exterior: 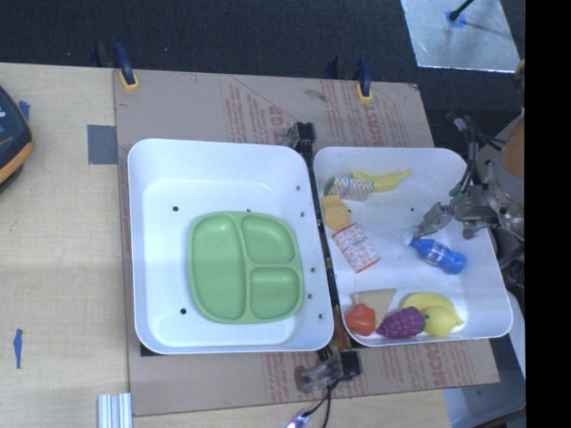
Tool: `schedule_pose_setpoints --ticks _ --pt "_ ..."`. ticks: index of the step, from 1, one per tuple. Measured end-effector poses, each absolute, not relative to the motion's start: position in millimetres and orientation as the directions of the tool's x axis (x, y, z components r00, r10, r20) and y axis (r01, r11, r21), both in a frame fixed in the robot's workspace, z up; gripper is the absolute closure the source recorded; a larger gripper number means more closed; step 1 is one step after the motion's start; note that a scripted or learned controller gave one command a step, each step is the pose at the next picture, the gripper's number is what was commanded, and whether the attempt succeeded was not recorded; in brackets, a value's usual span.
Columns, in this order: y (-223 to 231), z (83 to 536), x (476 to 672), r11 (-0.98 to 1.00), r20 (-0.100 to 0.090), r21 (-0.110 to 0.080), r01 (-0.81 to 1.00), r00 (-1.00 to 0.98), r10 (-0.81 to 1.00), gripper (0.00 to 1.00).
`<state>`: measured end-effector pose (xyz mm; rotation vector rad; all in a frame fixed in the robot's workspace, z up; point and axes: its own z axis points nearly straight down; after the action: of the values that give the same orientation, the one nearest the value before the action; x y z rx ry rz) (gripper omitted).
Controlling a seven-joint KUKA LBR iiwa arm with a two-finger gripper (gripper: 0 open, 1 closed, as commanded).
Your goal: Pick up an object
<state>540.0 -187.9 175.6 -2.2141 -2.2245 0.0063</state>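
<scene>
My tool [434,222] sits at right of frame over the right bin [486,324], fingers spread, gripping nothing. Blue bottle [439,255] lies just below it on the bin floor.

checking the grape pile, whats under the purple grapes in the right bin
The purple grapes lie on the right bin floor, against a tomato and lemon. Beneath them is hidden.

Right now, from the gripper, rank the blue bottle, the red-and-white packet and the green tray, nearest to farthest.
From the gripper, at the right bin's right side:
1. Blue bottle, just below it in the right bin.
2. Red-and-white packet, near the right bin's left wall.
3. Green tray, in the left bin.
</scene>
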Motion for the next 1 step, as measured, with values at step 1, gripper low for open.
schedule_pose_setpoints --ticks 1 --pt "-211.8 91.0 542.7 0.005 0.000 -0.005 1.000 -0.005 1.000 0.00"
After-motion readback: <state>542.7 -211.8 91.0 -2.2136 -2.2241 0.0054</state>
